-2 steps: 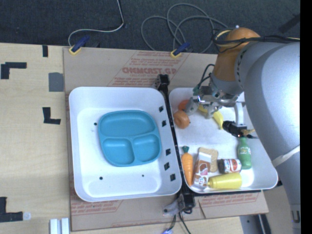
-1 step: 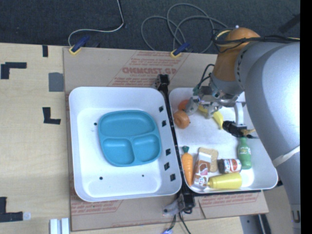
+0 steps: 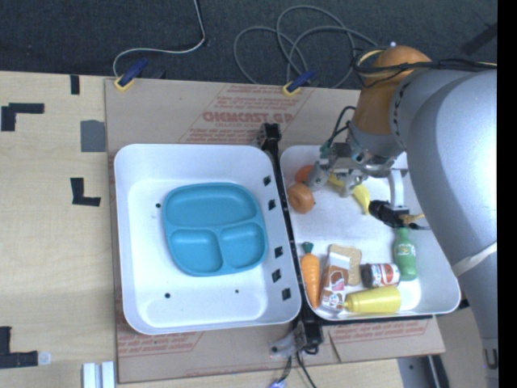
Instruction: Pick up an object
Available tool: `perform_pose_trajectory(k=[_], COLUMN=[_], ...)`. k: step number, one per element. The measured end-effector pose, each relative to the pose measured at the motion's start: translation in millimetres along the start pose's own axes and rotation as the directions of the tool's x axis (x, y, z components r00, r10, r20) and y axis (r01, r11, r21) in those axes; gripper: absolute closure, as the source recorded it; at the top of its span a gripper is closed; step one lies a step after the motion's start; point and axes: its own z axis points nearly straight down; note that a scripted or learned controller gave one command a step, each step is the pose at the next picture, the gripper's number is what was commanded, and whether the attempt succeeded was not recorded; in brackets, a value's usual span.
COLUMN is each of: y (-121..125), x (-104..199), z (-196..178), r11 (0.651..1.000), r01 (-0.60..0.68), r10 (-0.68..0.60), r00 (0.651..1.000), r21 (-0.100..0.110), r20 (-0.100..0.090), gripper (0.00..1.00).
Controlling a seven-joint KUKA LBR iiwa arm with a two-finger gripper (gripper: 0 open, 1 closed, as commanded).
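My gripper [image 3: 333,170] hangs low over the back left part of the right bin [image 3: 440,285], under the orange band of the arm. Just to its left lies a small red-orange piece [image 3: 304,173], partly hidden by the gripper. A round tan-orange fruit [image 3: 300,198] rests a little nearer, against the bin's left wall. I cannot see anything between the fingers.
At the right bin's front lie a carrot [image 3: 310,274], a flat snack pack [image 3: 338,275], a small dark jar [image 3: 380,276], a yellow bottle [image 3: 373,301] and a green bottle [image 3: 405,258]. The left bin [image 3: 133,217] holds a blue divided plate [image 3: 213,226].
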Motion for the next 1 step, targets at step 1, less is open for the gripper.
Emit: perform_pose_trajectory(k=[1], y=[-0.1], x=[1.0], z=[-0.2], r11=[1.0], r01=[-0.002], r10=[0.002], r00=[1.0], r21=[-0.001], r20=[0.003], gripper=[0.0])
